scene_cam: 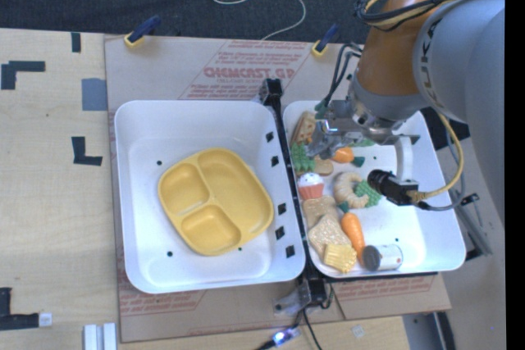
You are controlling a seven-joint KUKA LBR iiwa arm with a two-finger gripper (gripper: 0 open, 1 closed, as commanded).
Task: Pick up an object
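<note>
My gripper (328, 142) hangs low over the upper left part of the right bin (435, 246), above a pile of toy food. Right beside it lie a small orange piece (344, 153) and a green leafy piece (299, 154). A tan cracker (304, 127) sits against the bin's left wall. Lower down are a pink cupcake (310, 186), a pale ring (348, 185), a carrot (353, 230), a slice of toast (326, 232), a yellow piece (340, 258) and a grey can (382, 257). Nothing shows as held.
The left bin (139, 135) holds a yellow divided plate (215, 199). A black divider (283, 168) runs between the bins. The arm's orange band and grey body cover the right bin's upper right corner.
</note>
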